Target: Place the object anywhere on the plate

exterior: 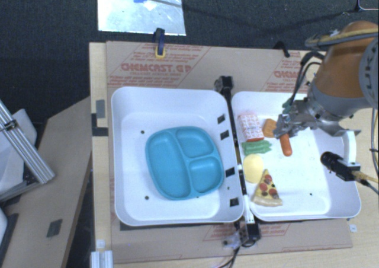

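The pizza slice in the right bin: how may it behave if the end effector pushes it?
The pizza slice lies flat, so it probably slides rather than rolls. It looks like thin toy plastic, likely light and stiff. Its low edge may be hard to pinch.

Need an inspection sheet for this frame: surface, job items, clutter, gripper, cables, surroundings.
Surface: two white bins side by side, left bin, right bin, on a brown board.
Job's things: blue plate in left bin; toy food in right bin: pizza slice, yellow piece, green piece, red-and-white pack, orange carrot-like piece.
Clutter: nothing seen.
Grippers: gripper low over the carrot-like piece; grasp unclear.
Cables: dark cables along the arm.
Surroundings: metal sheet on dark floor.
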`<state>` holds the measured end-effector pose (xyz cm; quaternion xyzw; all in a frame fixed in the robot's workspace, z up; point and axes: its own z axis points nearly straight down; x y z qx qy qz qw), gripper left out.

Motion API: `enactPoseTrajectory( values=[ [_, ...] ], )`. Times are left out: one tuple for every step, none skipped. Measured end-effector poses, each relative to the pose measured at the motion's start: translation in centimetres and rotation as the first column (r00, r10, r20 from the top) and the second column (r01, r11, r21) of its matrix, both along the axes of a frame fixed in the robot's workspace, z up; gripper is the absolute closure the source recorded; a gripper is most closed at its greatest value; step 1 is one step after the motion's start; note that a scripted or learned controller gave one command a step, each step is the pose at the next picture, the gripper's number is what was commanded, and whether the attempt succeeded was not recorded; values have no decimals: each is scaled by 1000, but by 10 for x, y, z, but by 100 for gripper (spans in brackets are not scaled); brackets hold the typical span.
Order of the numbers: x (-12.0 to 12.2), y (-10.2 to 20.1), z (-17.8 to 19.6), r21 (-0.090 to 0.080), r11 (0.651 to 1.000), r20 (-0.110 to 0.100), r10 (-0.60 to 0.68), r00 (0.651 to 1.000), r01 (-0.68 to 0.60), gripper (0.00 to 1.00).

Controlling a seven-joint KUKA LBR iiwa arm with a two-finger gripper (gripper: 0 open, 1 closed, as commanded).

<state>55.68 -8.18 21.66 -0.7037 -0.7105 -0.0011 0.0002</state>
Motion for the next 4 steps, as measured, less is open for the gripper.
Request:
enactPoseTrajectory(
  values=[
    [0,58,-8,0,1000,0,1,1000,-1,100],
    [-8,119,-9,0,1000,-1,1,1000,-1,100],
    [-4,164,0,0,1000,0,0,1000,0,100],
    [-14,215,-4,0,1000,-1,0,1000,0,100]
  ],
)
